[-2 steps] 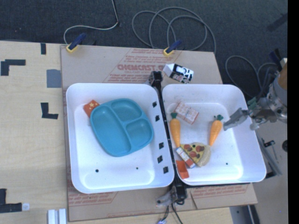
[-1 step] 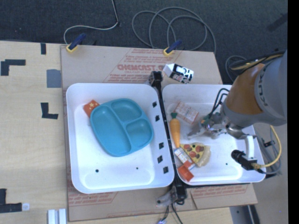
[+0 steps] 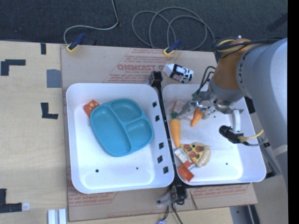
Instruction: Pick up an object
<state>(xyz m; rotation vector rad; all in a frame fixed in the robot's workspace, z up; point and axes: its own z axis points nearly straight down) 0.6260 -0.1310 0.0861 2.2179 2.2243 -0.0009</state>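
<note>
Two white bins sit side by side on my bench, and I take them from the biggest thing down. Across the middle of the left bin (image 3: pixel 74 171) lies a blue divided plate (image 3: pixel 122 126), wide, stiff and smooth, too broad for my jaws, with a small orange block (image 3: pixel 90 107) tucked against its far-left corner. My arm (image 3: pixel 261 78) reaches over the far-right corner of the right bin (image 3: pixel 243 169), and the gripper (image 3: pixel 202 107) hangs low near the bin's far edge; whether it is spread or closed I cannot tell from here. Right under it I see a small orange carrot piece (image 3: pixel 196 117), though I cannot say it is held. A toy pizza slice (image 3: pixel 197 153) lies toward the near edge, flat and probably hard to get under. Along the left wall rests a longer carrot (image 3: pixel 175 131), and a red block (image 3: pixel 186 173) sits at the near-left corner. I judge the small carrot light, rigid plastic, a bit slippery and tapered, so I would pinch across its thicker end.
</note>
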